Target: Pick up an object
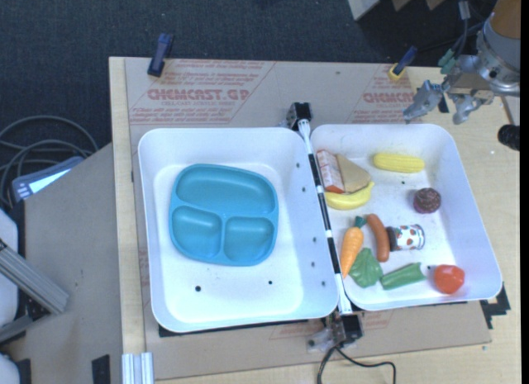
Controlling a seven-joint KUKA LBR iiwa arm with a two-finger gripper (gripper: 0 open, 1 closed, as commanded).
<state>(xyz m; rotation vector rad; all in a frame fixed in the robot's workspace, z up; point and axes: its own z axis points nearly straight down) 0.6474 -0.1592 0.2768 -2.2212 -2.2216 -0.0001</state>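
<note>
The right bin (463, 159) holds several toy foods: a corn cob (398, 162), a banana (349, 198), a sandwich wedge (354, 176), a red-white packet (329, 171), a dark brown ball (427, 201), a carrot (351, 247), a sausage (378, 236), a small can (407, 237), a green pepper (402, 276), a leafy green piece (365, 268) and a tomato (448, 279). My gripper (446, 103) hangs open above the bin's far right corner, behind the corn, with nothing between its fingers.
The left bin (157, 209) carries a blue divided plate (223, 213). Black clamps (299, 113) join the bins at the middle seam. Blue clips (159, 54) sit on the cardboard backing. Cables lie at the far left.
</note>
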